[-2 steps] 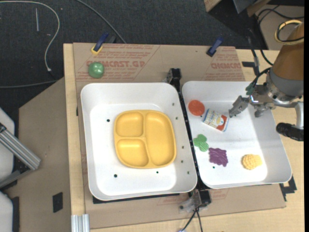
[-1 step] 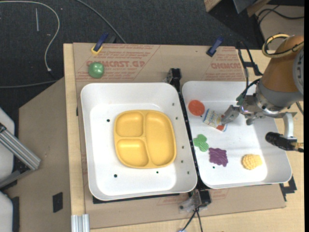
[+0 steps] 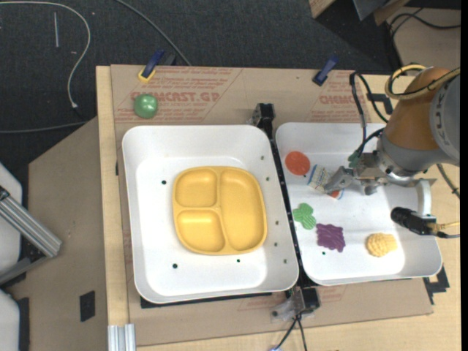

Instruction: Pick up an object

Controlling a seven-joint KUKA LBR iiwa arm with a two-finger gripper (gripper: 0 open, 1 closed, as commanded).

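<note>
My gripper (image 3: 329, 182) is low over the upper left part of the right bin (image 3: 409, 265). It hangs just right of an orange-red round piece (image 3: 297, 162). A small red bit (image 3: 335, 193) shows right beneath the gripper, too small to identify. Below it, apart from the gripper, lie a green leafy piece (image 3: 304, 215), a purple bumpy piece (image 3: 330, 237) and, further right, a yellow corn-like piece (image 3: 380, 244).
The left bin (image 3: 146, 196) holds a yellow divided plate (image 3: 219, 209). A green ball (image 3: 146, 106) rests on the cardboard bench behind the left bin. The arm's orange band (image 3: 409, 115) reaches in over the right bin's far right side.
</note>
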